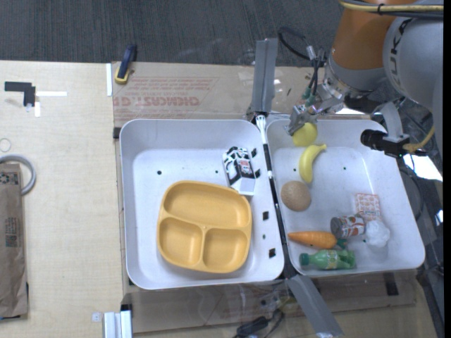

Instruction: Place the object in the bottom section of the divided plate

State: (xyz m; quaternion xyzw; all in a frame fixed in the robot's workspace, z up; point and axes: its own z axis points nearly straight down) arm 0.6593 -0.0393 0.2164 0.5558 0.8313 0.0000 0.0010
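Note:
My gripper (pixel 304 122) is at the back left corner of the right bin (pixel 394 259). It is shut on a small round yellow lemon (pixel 305 136), whose top sits between the fingertips. The yellow divided plate (pixel 204 226) lies in the left bin (pixel 141 210), well to the left and nearer the front. It has one large section at the back and two smaller sections at the front. Nothing lies on the plate.
In the right bin lie a banana (pixel 310 162) just below the lemon, a brown round fruit (pixel 296 196), a carrot (pixel 313 239), a green bottle (pixel 326 260), a can (pixel 347 225) and clear packets (pixel 368 205). A small black-and-white carton (pixel 241 167) lies behind the plate.

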